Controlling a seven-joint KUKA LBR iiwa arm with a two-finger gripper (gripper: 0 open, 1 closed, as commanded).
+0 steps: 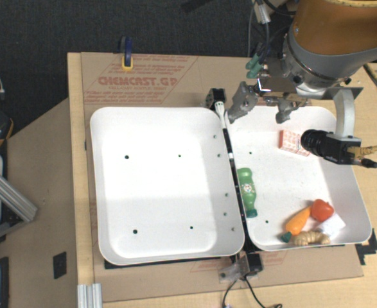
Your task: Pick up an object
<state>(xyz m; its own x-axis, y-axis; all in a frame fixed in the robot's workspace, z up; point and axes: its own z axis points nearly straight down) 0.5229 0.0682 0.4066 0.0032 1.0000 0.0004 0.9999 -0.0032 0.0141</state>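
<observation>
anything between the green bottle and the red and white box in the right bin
No. In the camera view, the stretch between the green bottle and the red and white box is bare white floor of the right bin.

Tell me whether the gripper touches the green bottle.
Apart. The camera view shows the gripper at the bin's far end, with bare white floor before the green bottle.

Both bins look like smooth, matt white plastic. Below the claw, the green bottle seems glossy plastic.

camera view: fixed above the bench, looking down at a slant
coverage: both white bins in frame
</observation>
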